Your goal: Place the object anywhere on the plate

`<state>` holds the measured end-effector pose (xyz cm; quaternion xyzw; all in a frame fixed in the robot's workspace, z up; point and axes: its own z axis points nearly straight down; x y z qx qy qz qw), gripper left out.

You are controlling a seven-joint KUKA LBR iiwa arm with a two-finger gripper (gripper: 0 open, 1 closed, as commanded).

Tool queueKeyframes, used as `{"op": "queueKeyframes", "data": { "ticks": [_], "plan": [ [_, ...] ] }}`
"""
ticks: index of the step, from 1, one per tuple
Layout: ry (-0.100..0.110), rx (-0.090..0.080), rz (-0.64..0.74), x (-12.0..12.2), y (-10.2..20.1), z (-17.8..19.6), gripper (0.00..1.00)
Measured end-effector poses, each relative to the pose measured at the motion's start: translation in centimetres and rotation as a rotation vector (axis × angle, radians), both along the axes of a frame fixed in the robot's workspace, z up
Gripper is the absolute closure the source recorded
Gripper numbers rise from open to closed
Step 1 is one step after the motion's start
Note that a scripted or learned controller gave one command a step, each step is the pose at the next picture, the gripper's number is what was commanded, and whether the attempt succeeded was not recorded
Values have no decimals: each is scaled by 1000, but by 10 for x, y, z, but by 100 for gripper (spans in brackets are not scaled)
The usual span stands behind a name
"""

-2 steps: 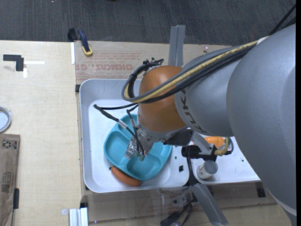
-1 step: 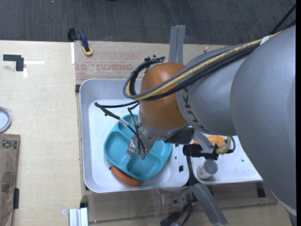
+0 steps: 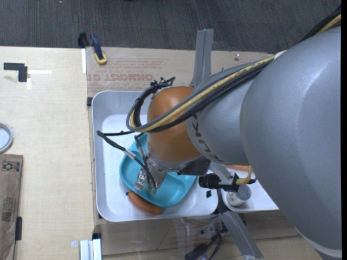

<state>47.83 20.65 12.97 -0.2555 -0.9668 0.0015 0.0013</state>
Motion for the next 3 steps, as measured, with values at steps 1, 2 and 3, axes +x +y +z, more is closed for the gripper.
{"op": "queueKeyframes", "data": {
  "ticks": [1,2,3],
  "plan": [
    [-1,1,98,2,-38,19,100],
    [-4,2,240,0,-65,53,100],
    [-2,3,463,0,-156,62,100]
  ]
}}
